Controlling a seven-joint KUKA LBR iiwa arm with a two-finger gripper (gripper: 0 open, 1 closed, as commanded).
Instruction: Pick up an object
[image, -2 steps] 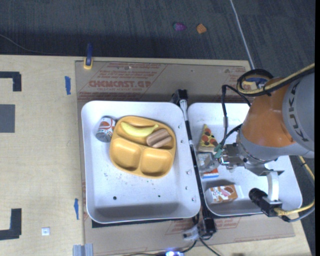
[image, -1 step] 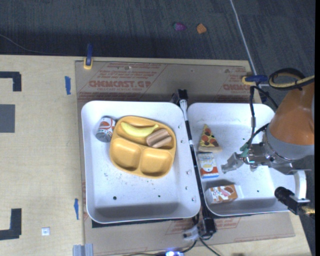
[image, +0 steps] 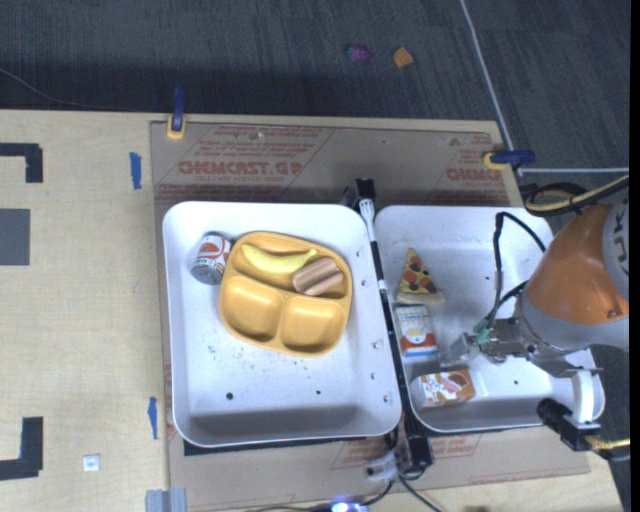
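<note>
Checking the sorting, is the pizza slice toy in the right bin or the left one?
In the right bin: the pizza slice lies near its left wall.

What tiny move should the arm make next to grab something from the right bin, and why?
Probably a short slide left and down over the small packet by the right bin's near wall. The gripper sits just right of and above that packet, with the carton and pizza slice toy farther off. From here I cannot tell how its fingers are set, so it may need opening first.

Dark carpet floor (image: 250, 50) beyond pale wooden bench (image: 80, 300); cardboard sheet (image: 300, 160) on top.
</note>
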